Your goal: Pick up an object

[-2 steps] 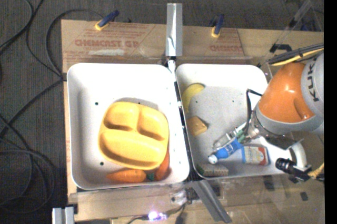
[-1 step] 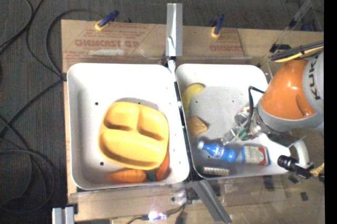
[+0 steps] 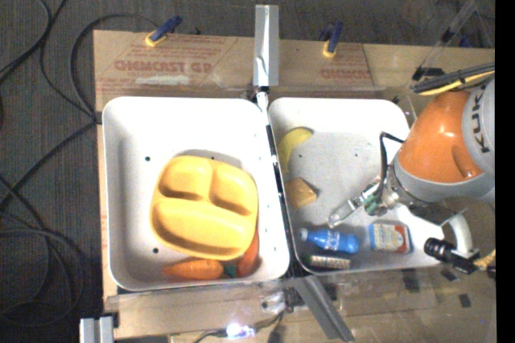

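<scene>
In the right bin (image 3: 346,120) several small objects lie about. A blue bottle (image 3: 330,240) rests on its side near the front wall, with a white red-labelled packet (image 3: 389,237) to its right and a dark slim item (image 3: 330,261) just in front of it. A tan block (image 3: 302,192) sits by the left wall, and a yellow rounded fruit (image 3: 294,143) lies behind it. My gripper (image 3: 348,211) hangs low over the bin floor, just above the blue bottle and right of the tan block. Nothing is visibly held in it.
The left bin (image 3: 129,124) holds a big yellow divided plate (image 3: 205,204) lying over an orange carrot (image 3: 193,270). The grey arm with its orange band (image 3: 438,148) covers the right bin's right side. Clamps and a metal post stand behind the bins.
</scene>
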Robot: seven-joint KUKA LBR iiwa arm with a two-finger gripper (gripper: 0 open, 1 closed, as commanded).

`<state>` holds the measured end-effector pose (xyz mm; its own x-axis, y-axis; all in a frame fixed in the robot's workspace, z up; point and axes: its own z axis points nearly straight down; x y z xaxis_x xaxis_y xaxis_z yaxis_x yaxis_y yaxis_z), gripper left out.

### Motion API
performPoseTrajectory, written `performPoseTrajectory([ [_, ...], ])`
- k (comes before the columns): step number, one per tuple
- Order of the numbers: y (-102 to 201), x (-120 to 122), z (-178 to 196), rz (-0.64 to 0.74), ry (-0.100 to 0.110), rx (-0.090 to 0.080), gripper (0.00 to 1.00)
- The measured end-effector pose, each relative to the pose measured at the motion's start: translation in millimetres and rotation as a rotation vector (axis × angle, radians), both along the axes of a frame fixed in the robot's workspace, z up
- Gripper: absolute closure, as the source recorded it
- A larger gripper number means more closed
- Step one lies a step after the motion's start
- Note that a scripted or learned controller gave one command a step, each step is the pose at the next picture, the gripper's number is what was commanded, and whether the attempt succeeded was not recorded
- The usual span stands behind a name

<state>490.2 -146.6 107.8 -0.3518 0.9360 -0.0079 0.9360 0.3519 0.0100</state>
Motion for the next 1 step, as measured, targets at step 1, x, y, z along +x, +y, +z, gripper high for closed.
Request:
performPoseTrajectory([
  [1, -3.5, 9.6, -20.5, 0.047, 0.008, 0.0, 0.0],
])
